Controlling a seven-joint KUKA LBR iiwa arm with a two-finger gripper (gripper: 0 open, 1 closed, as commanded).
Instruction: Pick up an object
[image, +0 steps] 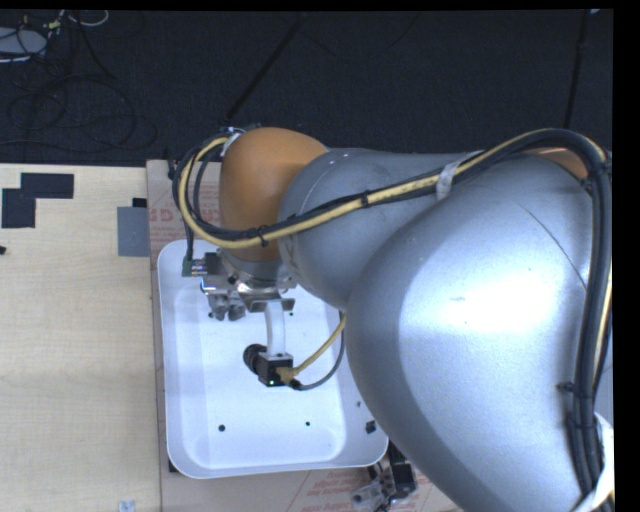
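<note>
The gripper is hanging low over the upper left part of the bin, just under the orange band of the arm. From this slant I cannot tell whether it is spread or drawn together, nor whether it is clamping anything.

As I judge it, the reach-down step is going on and the grasp is not yet made.

The bin is sitting on the bench. Its bare floor is showing a few dark specks, too small to say whether they are holes or things. The arm is covering the bin's right side and all that lies beyond it. So the object is probably lying under the wrist or behind the arm; I cannot tell which. A small dark jumble is lying just outside the bin's lower right corner, and what it is I cannot make out.

The next move is likely calling for a short straight descent onto whatever is lying below. A firm close and a slow lift clear of the bin wall would follow.
</note>
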